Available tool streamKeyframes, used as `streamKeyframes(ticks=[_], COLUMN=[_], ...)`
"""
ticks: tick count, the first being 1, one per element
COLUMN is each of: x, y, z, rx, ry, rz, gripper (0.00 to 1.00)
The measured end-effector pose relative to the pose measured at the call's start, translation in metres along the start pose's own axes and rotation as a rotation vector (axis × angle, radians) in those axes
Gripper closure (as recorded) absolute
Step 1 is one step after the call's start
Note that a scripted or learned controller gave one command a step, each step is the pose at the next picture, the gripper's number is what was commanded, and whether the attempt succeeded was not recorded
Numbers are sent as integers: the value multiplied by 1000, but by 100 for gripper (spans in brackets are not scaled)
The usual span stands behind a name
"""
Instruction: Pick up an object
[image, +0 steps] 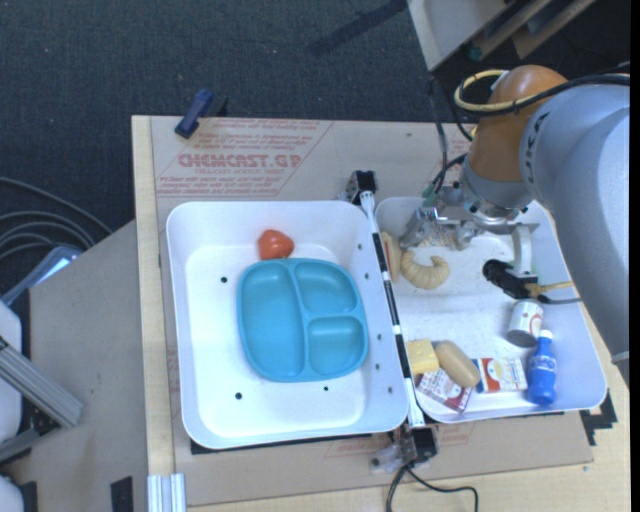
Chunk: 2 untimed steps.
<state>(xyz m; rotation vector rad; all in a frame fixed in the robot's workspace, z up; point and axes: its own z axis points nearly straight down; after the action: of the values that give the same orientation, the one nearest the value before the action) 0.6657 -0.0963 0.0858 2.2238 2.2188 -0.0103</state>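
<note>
Croissant (428, 270), the pale curled pastry, lies near the back-left of the right bin (585, 395) just below the jaws (437, 226), whose state I cannot tell from here, while a blue divided plate (302, 318) sits in the left bin (190, 330).

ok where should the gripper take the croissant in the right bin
Across the thick middle of the croissant, coming straight down from above. It lies flat as a curved arc with bare bin floor around it; the tapered ends would likely slip.
</note>
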Motion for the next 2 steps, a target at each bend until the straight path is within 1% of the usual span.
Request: streamKeyframes(ticks=[2], x=[1], y=[0], z=[0], rx=[0], ry=[-1], rz=[0], gripper=[0])
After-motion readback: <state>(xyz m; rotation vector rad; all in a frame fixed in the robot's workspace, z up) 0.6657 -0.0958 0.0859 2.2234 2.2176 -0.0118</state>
